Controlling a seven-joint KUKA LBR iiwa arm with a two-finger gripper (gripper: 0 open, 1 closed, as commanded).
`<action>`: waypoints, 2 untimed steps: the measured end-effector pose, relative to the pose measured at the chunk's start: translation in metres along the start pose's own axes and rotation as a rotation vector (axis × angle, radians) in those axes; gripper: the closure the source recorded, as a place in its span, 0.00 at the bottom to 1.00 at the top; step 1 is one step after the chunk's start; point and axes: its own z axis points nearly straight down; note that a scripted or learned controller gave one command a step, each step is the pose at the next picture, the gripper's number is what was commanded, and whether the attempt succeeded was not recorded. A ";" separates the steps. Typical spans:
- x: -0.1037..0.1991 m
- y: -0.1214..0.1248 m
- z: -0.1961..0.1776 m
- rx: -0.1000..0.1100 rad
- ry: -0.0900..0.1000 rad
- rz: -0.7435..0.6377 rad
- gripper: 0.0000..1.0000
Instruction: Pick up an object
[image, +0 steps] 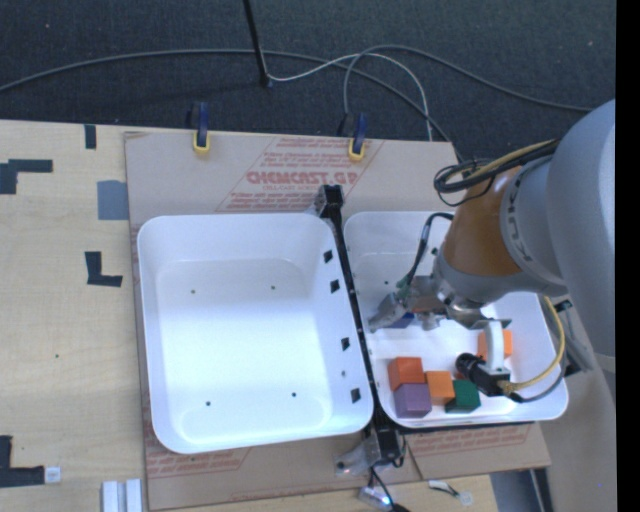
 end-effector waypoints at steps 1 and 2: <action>0.016 0.019 -0.109 -0.017 0.001 0.054 0.00; 0.003 0.015 -0.014 0.000 0.001 -0.003 0.00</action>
